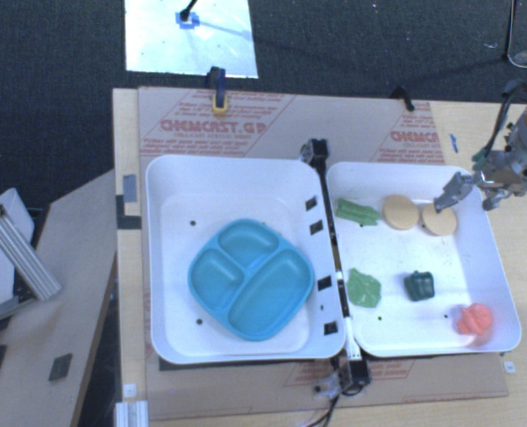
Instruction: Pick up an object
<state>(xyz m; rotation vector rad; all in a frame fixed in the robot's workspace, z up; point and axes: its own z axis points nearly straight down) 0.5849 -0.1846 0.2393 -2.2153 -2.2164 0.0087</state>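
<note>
The right bin (499, 278) holds several small items. Along its back lie a light green piece (357, 212) and two tan round discs (401, 212) (440, 223). Nearer the front are a green leaf-like piece (364, 288), a dark green pepper (419, 285) and a pink-orange lump (474, 319). My gripper (471, 195) hangs over the back right of this bin, just above and right of the second tan disc. Its fingers (449, 195) stand open with nothing between them.
The left bin (170, 238) holds a blue divided plate (250, 278). A black divider with clips (328, 247) runs between the bins. Cardboard (246, 123) lies under both bins. A metal frame (14, 247) stands at the far left.
</note>
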